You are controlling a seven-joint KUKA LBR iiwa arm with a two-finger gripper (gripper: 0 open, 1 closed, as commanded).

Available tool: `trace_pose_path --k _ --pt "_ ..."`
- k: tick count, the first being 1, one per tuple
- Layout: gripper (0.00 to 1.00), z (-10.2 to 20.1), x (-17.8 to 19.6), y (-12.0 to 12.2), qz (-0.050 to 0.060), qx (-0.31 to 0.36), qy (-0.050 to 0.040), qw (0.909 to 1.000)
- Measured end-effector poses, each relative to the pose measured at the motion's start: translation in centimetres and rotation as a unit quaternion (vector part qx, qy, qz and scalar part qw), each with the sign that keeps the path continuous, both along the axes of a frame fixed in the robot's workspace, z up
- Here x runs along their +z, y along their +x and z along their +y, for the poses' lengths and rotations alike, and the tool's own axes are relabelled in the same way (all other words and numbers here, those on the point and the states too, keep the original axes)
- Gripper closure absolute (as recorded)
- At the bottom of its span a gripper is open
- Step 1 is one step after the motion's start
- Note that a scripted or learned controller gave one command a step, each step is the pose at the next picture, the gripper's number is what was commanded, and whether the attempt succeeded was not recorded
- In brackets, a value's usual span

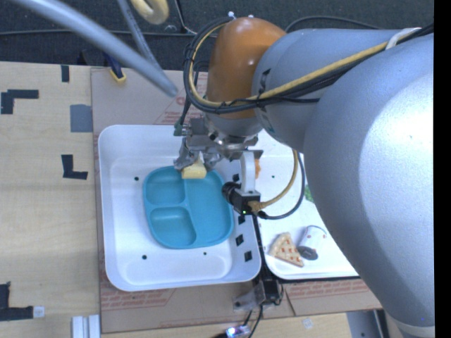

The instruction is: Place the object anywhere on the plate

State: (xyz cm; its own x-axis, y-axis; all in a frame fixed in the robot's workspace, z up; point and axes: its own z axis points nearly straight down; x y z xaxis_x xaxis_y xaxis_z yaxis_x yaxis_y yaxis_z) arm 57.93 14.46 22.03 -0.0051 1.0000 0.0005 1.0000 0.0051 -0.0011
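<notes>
At the plate's (184,213) top rim the gripper (192,162) pinches a small yellow piece (194,172), seemingly light, soft, best held mid-body.

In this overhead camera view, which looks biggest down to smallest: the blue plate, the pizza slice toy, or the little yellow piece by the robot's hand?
1. Blue plate, by far the largest.
2. Pizza slice toy in the right bin.
3. Yellow piece at the plate's top edge; it looks smaller, but the gripper partly hides it, so the gap is unsure.
</notes>
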Motion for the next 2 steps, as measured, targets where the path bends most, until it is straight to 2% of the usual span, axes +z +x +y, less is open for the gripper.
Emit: trace_pose_path --k 1,2 --pt "1.0 4.5 0.7 0.53 0.0 0.0 0.0001 1.0" --pt "0.0 4.26 0.67 0.52 0.0 -0.001 -0.0008 1.0"
